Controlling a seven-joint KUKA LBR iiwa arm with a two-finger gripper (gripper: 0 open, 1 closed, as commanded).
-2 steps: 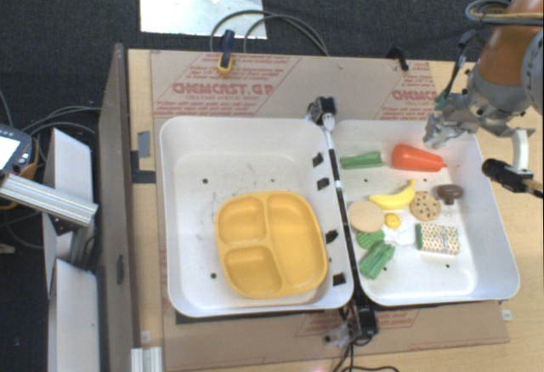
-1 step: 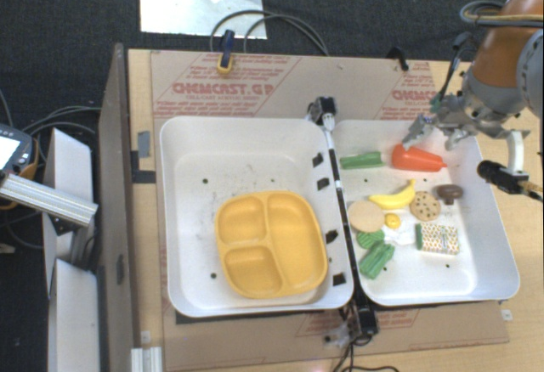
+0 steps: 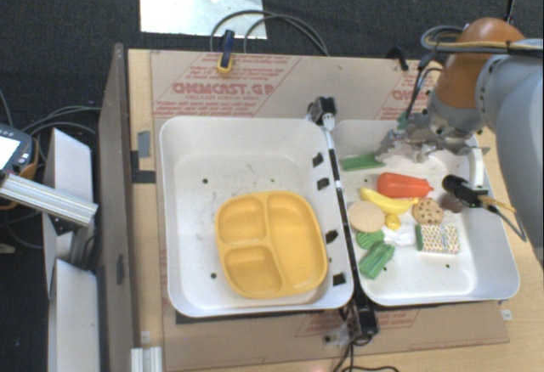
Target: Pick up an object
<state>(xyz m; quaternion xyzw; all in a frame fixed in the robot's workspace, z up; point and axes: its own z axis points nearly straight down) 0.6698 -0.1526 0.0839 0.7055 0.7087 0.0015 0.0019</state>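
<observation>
— Your gripper (image 3: pixel 414 138) hangs low at the back of the right bin (image 3: pixel 489 281). You can't tell how its tips stand, or whether it has anything.

— Where's the toy food?

— Bunched together in that bin: orange carrot (image 3: pixel 403 185), yellow banana (image 3: pixel 384 200), cookie (image 3: pixel 427 211), green pieces (image 3: pixel 375 259). Bunched toys are harder to grab.

— And the left bin (image 3: pixel 183 226)?

— It holds a yellow tray (image 3: pixel 270 243), well apart.
</observation>
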